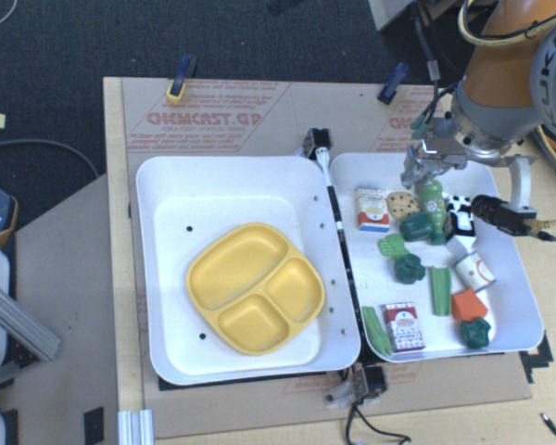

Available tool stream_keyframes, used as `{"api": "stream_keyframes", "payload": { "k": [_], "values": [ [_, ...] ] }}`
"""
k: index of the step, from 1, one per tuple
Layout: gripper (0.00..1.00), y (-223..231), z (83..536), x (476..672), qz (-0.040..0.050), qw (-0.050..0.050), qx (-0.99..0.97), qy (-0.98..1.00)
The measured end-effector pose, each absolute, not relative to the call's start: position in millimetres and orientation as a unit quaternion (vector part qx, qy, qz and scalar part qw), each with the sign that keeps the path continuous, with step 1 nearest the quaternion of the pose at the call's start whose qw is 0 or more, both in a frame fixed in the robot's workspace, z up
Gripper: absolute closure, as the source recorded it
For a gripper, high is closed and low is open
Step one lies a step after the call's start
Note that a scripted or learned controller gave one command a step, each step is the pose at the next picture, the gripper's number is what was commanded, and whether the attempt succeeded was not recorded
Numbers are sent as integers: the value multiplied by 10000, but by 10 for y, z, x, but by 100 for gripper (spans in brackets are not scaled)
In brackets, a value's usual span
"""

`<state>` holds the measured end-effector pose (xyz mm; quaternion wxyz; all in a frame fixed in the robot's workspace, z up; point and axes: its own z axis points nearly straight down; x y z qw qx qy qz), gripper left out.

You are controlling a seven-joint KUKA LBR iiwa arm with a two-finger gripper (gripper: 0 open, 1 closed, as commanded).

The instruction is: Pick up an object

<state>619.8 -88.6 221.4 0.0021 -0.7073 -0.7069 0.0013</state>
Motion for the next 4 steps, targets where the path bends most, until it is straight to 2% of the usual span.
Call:
{"api": "stream_keyframes", "payload": {
  "k": [1, 2, 3, 4],
  "values": [
    [100, -550, 2298, 5727, 8, 24, -7061, -7081],
    [100, -298, 2165, 5250, 17, 33, -7067, -7075],
    [100, -330, 2183, 5057, 11, 20, -7074, -7069],
    [100, -267, 2192, 5075, 1, 1, -7069, -7074]
  ]
}}
